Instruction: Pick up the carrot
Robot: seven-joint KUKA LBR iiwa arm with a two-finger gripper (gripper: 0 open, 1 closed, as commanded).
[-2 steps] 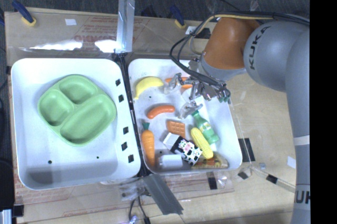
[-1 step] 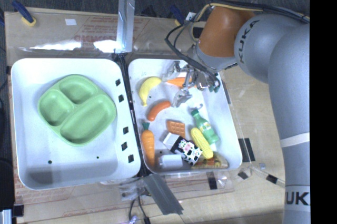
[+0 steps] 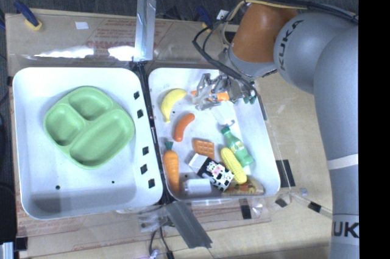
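At seven o'clock in the right bin (image 3: 266, 130) lies the carrot (image 3: 171, 168), well apart from the gripper (image 3: 210, 93), whose finger state I cannot tell, so it should descend centred over the carrot, clear of the wall

Two shallow white bins sit side by side: a left bin (image 3: 24, 130) and a right bin (image 3: 183, 78). The left one holds one green divided plate (image 3: 89, 125). The right one holds one banana (image 3: 171, 102), one sausage (image 3: 183, 125), one carrot (image 3: 171, 170), one corn cob (image 3: 233, 166), one green bottle (image 3: 236, 145) and one black-and-white cow-patterned toy (image 3: 218, 173).
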